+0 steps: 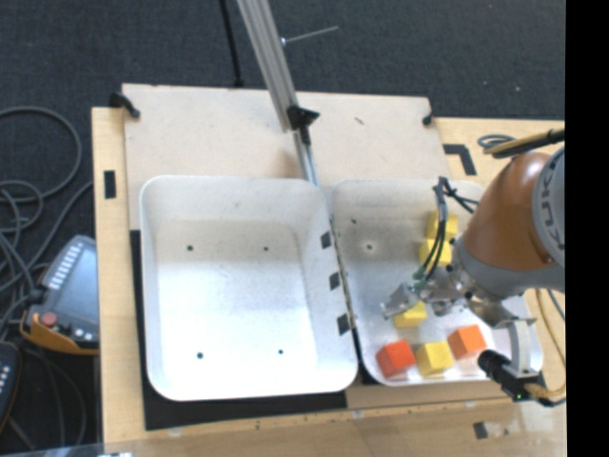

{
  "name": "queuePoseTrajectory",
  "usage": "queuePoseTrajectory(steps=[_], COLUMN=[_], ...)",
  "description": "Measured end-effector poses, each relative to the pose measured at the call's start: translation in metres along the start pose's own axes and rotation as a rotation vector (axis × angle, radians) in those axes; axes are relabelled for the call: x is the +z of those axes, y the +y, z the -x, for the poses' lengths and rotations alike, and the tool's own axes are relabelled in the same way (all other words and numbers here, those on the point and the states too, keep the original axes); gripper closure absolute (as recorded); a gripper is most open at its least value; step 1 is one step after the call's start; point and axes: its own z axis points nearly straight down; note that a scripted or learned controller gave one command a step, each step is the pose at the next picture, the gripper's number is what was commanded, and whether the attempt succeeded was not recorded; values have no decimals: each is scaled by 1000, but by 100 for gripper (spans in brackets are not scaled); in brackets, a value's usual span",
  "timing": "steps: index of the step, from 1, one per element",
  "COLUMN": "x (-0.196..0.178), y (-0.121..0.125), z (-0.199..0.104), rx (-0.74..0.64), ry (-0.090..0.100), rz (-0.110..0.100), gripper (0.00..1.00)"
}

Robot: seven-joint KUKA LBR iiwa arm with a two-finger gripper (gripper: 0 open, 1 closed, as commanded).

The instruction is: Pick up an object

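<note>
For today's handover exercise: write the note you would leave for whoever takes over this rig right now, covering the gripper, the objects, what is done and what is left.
Gripper: low inside the right bin, right over a yellow block; whether it grips that block cannot be told from this view.
Objects: all in the right bin. An orange-red block, a second yellow block and an orange block lie along its near edge; a yellow piece sits further back beside the arm.
Done: the arm has reached the blocks.
Left: nothing is seen lifted yet; confirm a grasp, then raise.
</note>
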Motion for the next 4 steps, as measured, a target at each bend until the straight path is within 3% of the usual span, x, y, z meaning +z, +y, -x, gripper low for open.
queuePoseTrajectory(steps=[1, 2, 3, 4], x=[4, 65, -39, -112], y=[-2, 6, 1, 1], z=[0, -5, -32, -53], rx=[3, 6, -1, -2], ry=[1, -4, 1, 1], rz=[-6, -3, 1, 2], gripper=[0, 0, 0, 0])
